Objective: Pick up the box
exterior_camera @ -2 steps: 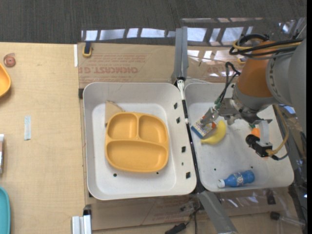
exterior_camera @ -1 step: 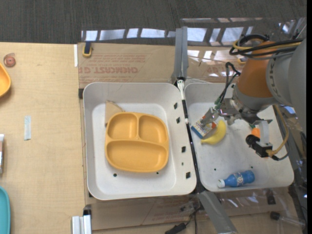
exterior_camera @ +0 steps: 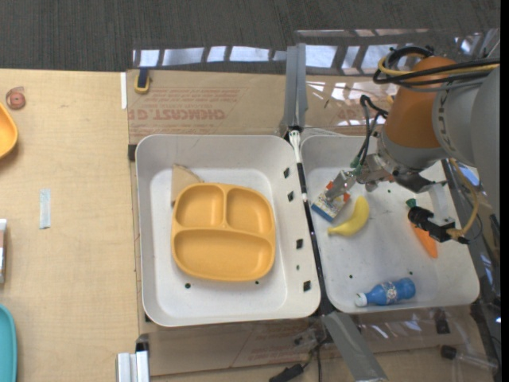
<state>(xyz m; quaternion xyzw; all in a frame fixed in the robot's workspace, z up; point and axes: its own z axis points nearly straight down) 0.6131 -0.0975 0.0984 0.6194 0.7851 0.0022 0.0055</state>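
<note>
Two white bins sit side by side, and the right bin (exterior_camera: 445, 293) holds a banana (exterior_camera: 352, 217) near its middle, with the box (exterior_camera: 324, 205), small with a blue edge, lying just left of the banana and touching its upper end. The gripper (exterior_camera: 343, 186) hangs just above the banana, over the box, though whether its fingers grip anything I cannot tell. A blue bottle (exterior_camera: 387, 292) lies below the banana, a carrot (exterior_camera: 425, 235) well to its right, and a yellow divided plate (exterior_camera: 223, 231) fills the left bin (exterior_camera: 151, 213).
</note>
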